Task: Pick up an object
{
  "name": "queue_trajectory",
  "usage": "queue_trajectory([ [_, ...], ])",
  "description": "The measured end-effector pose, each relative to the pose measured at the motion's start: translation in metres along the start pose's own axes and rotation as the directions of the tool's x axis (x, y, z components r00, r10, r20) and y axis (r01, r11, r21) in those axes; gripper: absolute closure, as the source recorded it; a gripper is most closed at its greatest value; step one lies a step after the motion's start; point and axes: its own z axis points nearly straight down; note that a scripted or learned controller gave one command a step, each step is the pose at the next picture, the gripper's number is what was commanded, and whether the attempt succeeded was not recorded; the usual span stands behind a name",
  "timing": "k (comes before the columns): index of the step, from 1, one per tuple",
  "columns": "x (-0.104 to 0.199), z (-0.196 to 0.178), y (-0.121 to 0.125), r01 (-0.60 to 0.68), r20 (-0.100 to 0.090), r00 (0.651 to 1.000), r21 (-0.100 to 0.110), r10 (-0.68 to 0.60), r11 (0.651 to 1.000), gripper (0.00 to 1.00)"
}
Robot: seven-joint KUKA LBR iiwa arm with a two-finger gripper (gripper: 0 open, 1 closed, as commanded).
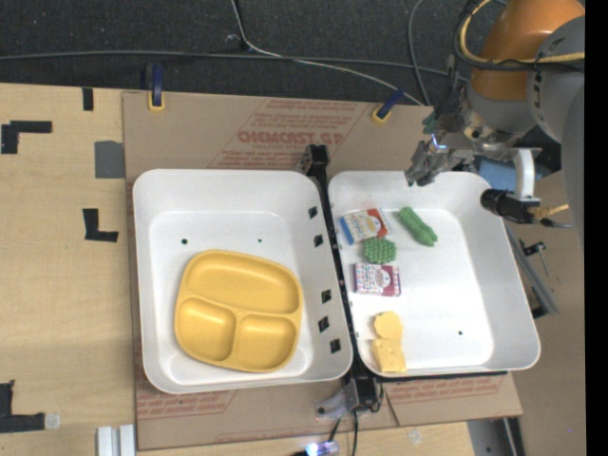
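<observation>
The grey arm with its orange band reaches in from three o'clock, and its two-finger gripper (pixel 425 173) hangs over the twelve o'clock rim of the right shallow white plastic bin (pixel 475 283); whether it is apart or together I cannot tell. In that bin's nine o'clock half lie a long green pickle-shaped toy (pixel 417 226), a small red-and-white packet (pixel 364 224), a round green knobbly piece (pixel 379 251), a pink-and-white packet (pixel 377 279) and, toward six o'clock, two yellow cheese-like pieces (pixel 388 340). The left white bin (pixel 157 207) holds a yellow three-compartment plastic tray (pixel 237 309).
</observation>
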Motion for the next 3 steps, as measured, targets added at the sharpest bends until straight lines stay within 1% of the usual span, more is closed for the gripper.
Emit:
queue_trajectory([
  [1,0.000,-0.052,0.001,-0.001,0.000,1.000,0.001,0.001,1.000,1.00],
  [2,0.060,-0.042,-0.019,0.003,-0.002,1.000,0.008,-0.003,1.000,1.00],
  [3,0.117,-0.028,-0.043,0.003,-0.002,1.000,0.009,-0.003,1.000,1.00],
])
